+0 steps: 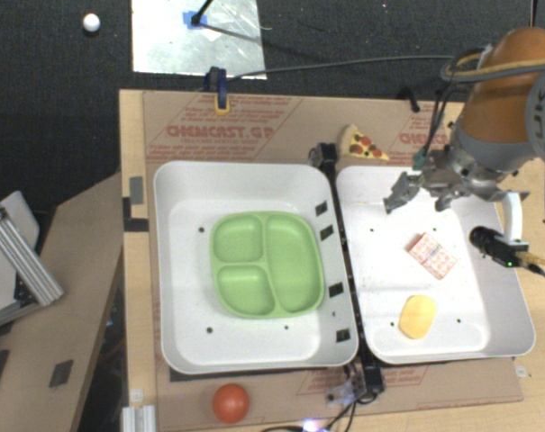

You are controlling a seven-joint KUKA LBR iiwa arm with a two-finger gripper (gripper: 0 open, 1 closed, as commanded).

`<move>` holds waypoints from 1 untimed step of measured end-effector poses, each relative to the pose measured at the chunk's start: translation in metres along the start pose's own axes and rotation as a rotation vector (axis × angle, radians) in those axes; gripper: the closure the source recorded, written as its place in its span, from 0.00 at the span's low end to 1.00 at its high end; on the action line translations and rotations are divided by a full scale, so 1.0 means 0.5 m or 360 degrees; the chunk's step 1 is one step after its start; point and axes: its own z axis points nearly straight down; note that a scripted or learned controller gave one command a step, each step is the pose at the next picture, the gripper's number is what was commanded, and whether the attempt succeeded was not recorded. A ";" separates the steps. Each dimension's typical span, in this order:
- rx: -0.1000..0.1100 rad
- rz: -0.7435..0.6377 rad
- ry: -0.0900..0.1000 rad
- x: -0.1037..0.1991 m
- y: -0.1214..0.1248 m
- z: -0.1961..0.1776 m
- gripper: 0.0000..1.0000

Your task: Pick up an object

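Ball (230, 402): red-orange, on the worktop (155, 133) at the near edge, at 6 o'clock from the left bin, just outside its rim.
Left bin (177, 241): white, shallow, touching the right bin along its 3 o'clock side, with black clips along that seam.
Plate (267, 264): green, three compartments, lying flat in the middle of the left bin; nothing in the compartments.
Right bin (502, 318): white, shallow, holding two loose things.
Yellow piece (417, 316): rounded, flat on the floor of the right bin near its 6 o'clock wall.
Packet (431, 254): small, pink-and-white patterned, square, turned cornerwise; at 12 o'clock from the yellow piece, near it but apart.
Pincer (423, 193): over the far part of the right bin, at 12 o'clock from the packet and apart from it; the two grey fingers (400, 193) are spread wide, with nothing between them.
Arm (506, 88): comes in from 3 o'clock, orange band above the grey wrist.
Black part (494, 243): on a white bracket at the bin's 3 o'clock rim, a small green light on it.
Pizza slice (363, 144): toy wedge on the worktop, just beyond the far rim of the right bin, at 11 o'clock from the pincer.
Clamp (219, 89): blue and yellow, at the worktop's far edge.
Foil sheet (164, 25): silvery, beyond the worktop at 12 o'clock.
White ball (91, 22): small, at 9 o'clock from the foil sheet.
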 end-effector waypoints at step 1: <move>-0.0018 -0.0003 -0.0001 0.000 0.005 -0.013 0.00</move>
